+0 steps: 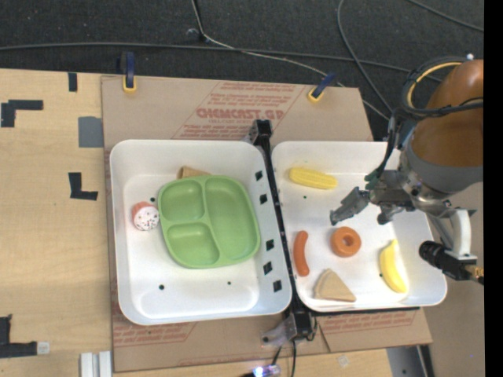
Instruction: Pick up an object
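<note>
The right bin (pixel 310 297) holds a yellow corn cob (pixel 313 179) at the back, an orange donut (pixel 346 242) in the middle, a red sausage (pixel 302 253) at the left, a tan wedge (pixel 335 287) in front and a banana (pixel 392 266) at the right. My gripper (pixel 367 207) hangs open above the bin, just behind the donut, its dark fingers spread to either side. Nothing sits between them.
The left bin (pixel 126 289) carries a green divided plate (pixel 209 220), a white speckled ball (pixel 145 217) on its left and a brown piece (pixel 191 173) peeking out behind the plate. A black divider (pixel 268 203) separates the bins. Cables run across the dark floor behind.
</note>
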`<state>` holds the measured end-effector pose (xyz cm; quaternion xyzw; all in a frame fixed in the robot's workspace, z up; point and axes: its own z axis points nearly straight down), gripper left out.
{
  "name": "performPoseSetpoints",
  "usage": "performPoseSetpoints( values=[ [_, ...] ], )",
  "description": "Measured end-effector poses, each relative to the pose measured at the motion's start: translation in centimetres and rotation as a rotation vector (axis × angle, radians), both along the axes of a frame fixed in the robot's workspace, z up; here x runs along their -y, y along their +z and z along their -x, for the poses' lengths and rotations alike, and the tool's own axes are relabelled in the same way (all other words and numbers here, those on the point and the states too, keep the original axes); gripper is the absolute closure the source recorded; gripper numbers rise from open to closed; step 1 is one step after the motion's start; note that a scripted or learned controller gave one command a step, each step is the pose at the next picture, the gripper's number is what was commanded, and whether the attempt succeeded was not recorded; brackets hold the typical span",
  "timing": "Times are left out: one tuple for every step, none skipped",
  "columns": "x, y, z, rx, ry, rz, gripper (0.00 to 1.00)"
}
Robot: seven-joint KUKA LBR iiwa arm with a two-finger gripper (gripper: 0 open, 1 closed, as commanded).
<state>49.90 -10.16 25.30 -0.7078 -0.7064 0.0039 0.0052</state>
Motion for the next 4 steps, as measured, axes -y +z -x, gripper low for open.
performPoseSetpoints(
  values=[
    [0.0, 0.6, -0.2, 0.011, 0.004, 0.001, 0.0],
    [-0.6, -4.1, -0.7, 0.007, 0.003, 0.001, 0.0],
    [-0.8, -9.2, -1.6, 0.006, 0.003, 0.001, 0.0],
    [-0.4, -13.6, -1.3, 0.007, 0.002, 0.001, 0.0]
  ],
)
